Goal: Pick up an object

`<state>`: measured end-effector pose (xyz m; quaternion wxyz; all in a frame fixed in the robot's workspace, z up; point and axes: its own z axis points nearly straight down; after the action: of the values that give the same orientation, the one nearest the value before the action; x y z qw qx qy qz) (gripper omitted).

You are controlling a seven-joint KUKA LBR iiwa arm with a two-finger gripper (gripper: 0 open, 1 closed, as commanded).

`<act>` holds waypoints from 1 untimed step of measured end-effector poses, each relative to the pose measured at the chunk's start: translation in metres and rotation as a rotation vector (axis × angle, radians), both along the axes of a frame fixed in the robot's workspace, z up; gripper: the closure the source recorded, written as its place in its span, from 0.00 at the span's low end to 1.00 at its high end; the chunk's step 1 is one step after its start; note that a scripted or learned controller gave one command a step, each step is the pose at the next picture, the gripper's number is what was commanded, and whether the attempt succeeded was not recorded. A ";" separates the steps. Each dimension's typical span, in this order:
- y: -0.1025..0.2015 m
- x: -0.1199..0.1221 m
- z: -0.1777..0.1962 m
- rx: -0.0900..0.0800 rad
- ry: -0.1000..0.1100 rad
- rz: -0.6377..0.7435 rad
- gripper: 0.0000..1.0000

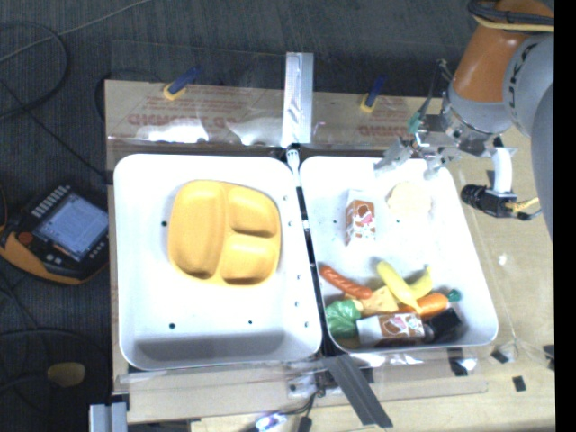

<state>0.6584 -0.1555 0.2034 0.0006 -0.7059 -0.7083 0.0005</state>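
The gripper (416, 148) is hanging over the right bin's (477, 268) far corner, and whether it is open or closed I cannot tell. Nothing is showing in its grasp. Pickable things are lying below: a carton (360, 220) mid-bin, a banana (401, 283) and bottle (400, 328) crowding the near edge, a yellow tray (223, 232) sitting alone in the left bin (144, 331)
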 end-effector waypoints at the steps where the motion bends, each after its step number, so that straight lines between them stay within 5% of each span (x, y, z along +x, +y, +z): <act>1: 0.038 -0.008 -0.113 -0.003 -0.003 0.221 0.00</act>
<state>0.6500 -0.1177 0.0901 -0.0016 -0.6237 -0.7817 0.0002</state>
